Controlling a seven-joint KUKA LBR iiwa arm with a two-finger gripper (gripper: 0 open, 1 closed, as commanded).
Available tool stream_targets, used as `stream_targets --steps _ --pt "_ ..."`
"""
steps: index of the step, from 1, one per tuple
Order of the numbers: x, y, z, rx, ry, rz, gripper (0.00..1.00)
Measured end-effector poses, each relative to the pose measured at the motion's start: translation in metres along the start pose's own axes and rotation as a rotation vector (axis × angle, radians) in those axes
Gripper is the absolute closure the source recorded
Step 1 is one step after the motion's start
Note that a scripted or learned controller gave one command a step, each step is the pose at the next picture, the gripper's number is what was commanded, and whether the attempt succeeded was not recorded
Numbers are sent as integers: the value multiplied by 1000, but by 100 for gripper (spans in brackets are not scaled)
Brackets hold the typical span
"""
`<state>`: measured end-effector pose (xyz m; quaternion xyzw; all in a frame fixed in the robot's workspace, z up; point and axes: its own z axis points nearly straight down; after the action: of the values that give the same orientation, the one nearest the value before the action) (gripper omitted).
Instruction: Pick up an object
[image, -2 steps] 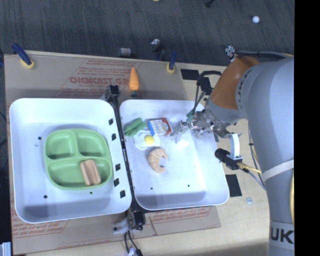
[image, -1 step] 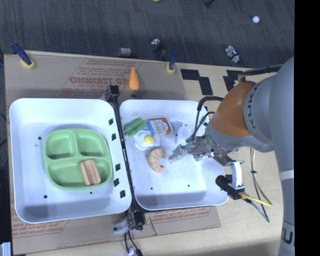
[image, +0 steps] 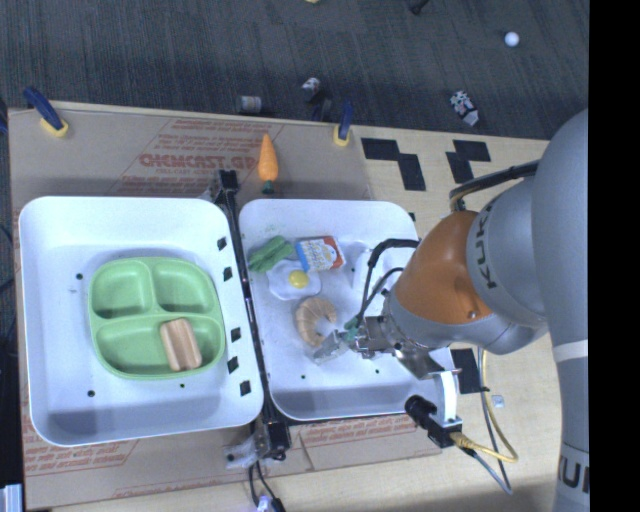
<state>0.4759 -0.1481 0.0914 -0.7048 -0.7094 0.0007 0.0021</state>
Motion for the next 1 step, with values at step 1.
stream_targets --steps 1 --pt "53 1 0 0 0 -3 0"
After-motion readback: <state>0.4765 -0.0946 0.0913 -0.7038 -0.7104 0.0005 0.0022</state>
